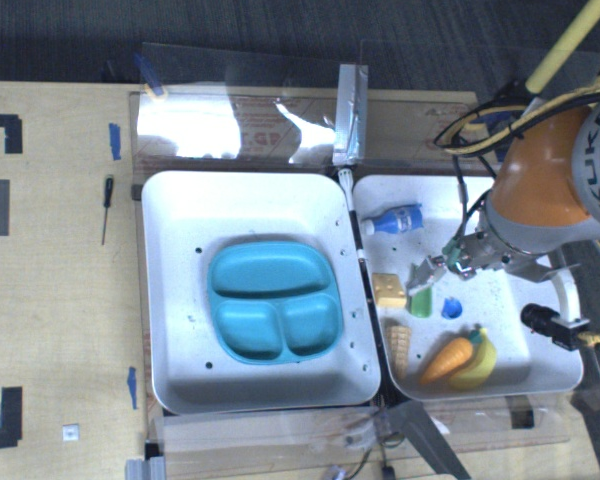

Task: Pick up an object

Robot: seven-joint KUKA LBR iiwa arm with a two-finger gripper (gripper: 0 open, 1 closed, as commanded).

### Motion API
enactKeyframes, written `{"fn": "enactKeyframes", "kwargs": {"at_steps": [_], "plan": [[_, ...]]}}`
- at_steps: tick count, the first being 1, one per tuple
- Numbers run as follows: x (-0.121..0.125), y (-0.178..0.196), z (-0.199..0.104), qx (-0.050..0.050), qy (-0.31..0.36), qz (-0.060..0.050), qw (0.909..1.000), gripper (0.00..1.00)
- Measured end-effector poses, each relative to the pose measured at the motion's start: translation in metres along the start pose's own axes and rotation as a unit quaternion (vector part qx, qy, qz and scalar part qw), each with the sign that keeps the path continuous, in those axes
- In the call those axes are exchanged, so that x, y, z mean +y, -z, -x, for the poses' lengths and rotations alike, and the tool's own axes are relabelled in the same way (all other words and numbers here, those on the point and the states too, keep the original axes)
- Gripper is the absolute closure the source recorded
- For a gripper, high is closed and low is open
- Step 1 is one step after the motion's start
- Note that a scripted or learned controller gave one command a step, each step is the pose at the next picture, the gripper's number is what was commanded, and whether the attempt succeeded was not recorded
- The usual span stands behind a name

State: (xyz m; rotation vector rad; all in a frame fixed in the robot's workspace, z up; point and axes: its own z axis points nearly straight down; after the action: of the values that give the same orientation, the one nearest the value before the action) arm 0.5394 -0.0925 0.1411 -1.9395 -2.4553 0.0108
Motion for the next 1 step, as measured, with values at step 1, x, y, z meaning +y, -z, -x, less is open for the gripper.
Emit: {"fn": "enactKeyframes", "kwargs": {"at_steps": [1], "plan": [[0.0042,0.0175,0.0019,-0.003,-0.001,0.009,1.0,1.0]]}}
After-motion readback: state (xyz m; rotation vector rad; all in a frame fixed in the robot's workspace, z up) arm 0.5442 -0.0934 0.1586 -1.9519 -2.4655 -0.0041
